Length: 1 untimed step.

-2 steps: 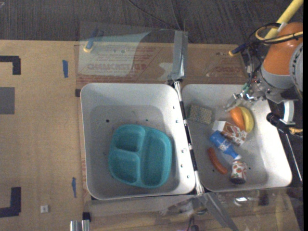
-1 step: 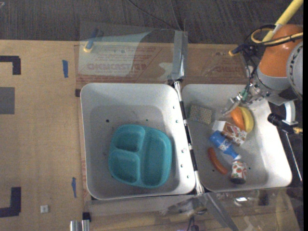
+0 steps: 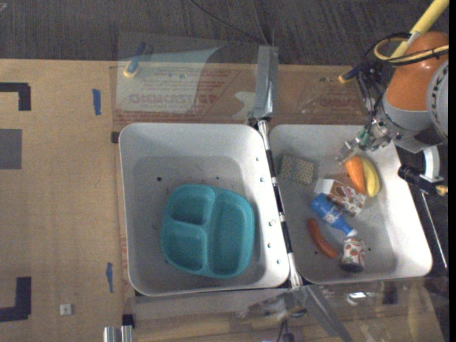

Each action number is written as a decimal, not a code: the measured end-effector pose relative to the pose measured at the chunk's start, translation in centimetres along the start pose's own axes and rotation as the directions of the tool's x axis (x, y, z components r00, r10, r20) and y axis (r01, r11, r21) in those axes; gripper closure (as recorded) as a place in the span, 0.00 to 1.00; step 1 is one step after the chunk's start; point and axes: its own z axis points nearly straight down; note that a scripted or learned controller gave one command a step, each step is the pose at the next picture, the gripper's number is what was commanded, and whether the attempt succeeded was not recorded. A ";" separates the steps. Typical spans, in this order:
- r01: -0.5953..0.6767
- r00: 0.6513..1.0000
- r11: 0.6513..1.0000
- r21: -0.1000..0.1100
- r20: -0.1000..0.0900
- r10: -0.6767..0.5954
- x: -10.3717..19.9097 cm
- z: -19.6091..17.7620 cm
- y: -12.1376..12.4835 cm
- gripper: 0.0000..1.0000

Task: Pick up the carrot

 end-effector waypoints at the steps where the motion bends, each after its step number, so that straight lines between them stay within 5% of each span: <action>1: -0.272 0.962 0.962 0.002 -0.001 0.272 4.8 -9.1 2.0 1.00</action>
